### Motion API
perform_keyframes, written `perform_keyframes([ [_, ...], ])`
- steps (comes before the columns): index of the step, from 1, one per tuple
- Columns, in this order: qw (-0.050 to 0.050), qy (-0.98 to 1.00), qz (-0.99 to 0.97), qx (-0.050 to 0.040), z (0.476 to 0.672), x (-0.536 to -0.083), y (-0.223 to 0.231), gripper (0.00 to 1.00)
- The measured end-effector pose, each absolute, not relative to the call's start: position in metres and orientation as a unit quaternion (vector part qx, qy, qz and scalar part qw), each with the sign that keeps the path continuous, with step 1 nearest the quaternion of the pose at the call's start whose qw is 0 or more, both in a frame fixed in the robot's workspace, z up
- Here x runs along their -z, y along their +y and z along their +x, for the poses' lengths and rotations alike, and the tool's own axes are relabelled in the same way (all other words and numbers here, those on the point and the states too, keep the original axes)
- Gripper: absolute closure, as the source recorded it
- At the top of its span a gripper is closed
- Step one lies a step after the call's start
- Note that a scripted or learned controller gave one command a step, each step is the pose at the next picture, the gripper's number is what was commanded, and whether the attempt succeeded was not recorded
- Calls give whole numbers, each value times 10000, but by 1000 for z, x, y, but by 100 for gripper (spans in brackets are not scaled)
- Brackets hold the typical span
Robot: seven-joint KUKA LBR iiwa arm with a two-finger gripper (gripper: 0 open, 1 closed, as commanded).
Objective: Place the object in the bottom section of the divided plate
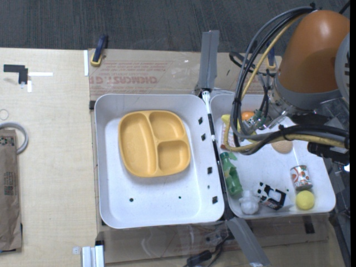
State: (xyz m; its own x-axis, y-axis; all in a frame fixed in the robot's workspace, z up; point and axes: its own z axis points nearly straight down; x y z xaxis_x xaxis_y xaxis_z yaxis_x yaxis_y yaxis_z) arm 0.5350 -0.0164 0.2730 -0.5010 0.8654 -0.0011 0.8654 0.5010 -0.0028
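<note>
Step in hand, as we judge it: picking, not yet placing. The pincer (261, 118) sits low over the far part of the right-hand white bin (328, 202), under grey arm and looped cables (we cannot tell whether it is released or clenched).

Nearer us than the pincer: green plastic bottle (230, 174), small red-and-white can (300, 177), yellow ball (305, 200), black-and-white block (271, 196). Which one is the task's object we cannot tell.

Well to the pincer's left: yellow divided plastic plate (154, 143) in the left white bin (150, 210).

Next, we judge: secure one item, lift, carry left, lower over the plate's bottom section.
</note>
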Motion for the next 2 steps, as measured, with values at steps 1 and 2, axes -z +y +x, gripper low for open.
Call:
perform_keyframes([
  [1, -9, -9424, -3344, -9, 527, -382, -97, 100],
  [2, 2, -9144, -4049, -10, 522, -290, -78, 100],
])
